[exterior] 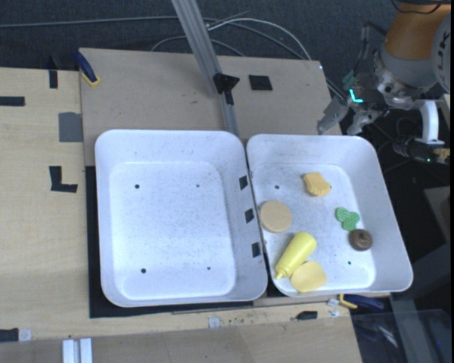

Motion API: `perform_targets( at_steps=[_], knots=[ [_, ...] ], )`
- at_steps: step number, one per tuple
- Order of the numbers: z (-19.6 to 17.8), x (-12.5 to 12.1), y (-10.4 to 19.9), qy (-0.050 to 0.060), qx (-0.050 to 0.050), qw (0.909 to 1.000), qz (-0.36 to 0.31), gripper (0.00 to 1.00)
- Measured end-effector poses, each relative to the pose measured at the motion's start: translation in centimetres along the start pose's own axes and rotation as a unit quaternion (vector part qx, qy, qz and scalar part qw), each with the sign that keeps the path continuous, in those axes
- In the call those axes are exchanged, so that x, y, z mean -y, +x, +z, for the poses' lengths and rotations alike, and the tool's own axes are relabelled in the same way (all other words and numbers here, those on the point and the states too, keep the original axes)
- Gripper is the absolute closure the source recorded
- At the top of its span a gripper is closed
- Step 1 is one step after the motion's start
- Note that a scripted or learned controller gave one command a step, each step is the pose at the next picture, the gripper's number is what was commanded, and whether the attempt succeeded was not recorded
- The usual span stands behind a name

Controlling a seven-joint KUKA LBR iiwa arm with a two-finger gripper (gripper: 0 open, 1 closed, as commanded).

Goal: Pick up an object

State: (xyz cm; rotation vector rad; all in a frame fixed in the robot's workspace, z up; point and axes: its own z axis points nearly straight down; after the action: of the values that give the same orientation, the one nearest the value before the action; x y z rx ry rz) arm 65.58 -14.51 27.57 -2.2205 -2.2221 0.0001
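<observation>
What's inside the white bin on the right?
The right white bin holds a yellow squeeze bottle, a tan round disc, two yellow lumps, a small green piece and a brown ring. Anything beneath them is covered.

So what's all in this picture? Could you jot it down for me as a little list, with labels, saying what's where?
arm: grey with orange band, at upper right, outside the bins
gripper: above the right bin's far edge, nothing seen between its fingers
left bin: white, shallow
right bin: white, holds six items
tan disc: near the right bin's left wall
yellow bottle: lying down, below the disc
yellow piece: touching the bottle, near edge
orange-yellow lump: far middle
green item: right side
brown ring: just below the green item
</observation>
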Motion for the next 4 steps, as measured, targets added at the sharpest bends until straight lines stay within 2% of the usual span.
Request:
perform_targets(
  at_steps=[1,2,3,4],
  knots=[
    [0.0,0.0,0.0,0.0,0.0,1.0,0.0,0.0],
    [6.3,0.4,-0.2,0.003,0.0,1.0,0.0,0.0],
    [10.7,0.9,-0.5,0.002,0.0,1.0,0.0,0.0],
    [16.8,1.0,-0.1,0.001,0.0,1.0,0.0,0.0]
  ],
)
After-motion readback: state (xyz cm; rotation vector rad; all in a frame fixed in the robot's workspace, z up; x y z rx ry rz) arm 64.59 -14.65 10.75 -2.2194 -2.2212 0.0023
